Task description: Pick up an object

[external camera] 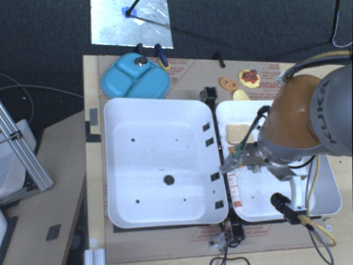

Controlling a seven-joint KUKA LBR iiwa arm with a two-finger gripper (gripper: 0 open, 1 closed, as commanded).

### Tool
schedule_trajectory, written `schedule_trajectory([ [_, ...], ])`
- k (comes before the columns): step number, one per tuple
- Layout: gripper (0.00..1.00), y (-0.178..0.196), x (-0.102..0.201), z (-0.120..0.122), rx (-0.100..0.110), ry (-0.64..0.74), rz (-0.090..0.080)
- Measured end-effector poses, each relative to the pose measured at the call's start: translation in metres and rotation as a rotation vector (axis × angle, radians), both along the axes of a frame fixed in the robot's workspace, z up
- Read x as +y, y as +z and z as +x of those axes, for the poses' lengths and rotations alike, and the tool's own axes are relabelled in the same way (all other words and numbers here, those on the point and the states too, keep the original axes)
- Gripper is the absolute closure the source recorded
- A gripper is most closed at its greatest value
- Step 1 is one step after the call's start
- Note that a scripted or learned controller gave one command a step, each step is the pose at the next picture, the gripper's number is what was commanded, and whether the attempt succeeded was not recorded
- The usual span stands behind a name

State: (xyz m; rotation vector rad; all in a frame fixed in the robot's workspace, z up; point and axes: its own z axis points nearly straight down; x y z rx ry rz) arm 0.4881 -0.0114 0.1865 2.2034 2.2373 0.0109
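Note:
The arm's orange and grey wrist [298, 117] hangs over the right bin [328, 200] and hides much of it. My gripper [238, 160] points down at the bin's left side, close to the divider between the bins. A tan bread-like slice [237, 132] lies just behind the gripper in that bin. Just in front of the gripper, a small red and white packet [234, 190] rests flat against the bin's left wall. I see nothing held between the gripper's tips.
The left bin [118, 148] has a small dark spot [169, 180] on its floor. Behind the bins lie a blue divided plate [135, 77] and small toy foods [249, 78]. A black cable end [284, 206] hangs over the right bin's front.

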Motion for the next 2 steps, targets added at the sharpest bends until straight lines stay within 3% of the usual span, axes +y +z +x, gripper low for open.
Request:
schedule_trajectory([
  [1, 0.0, -0.077, -0.101, 0.0, -0.005, -0.018, -0.016],
  [2, 0.0, -0.099, -0.167, 0.005, -0.001, -0.014, 0.001],
])
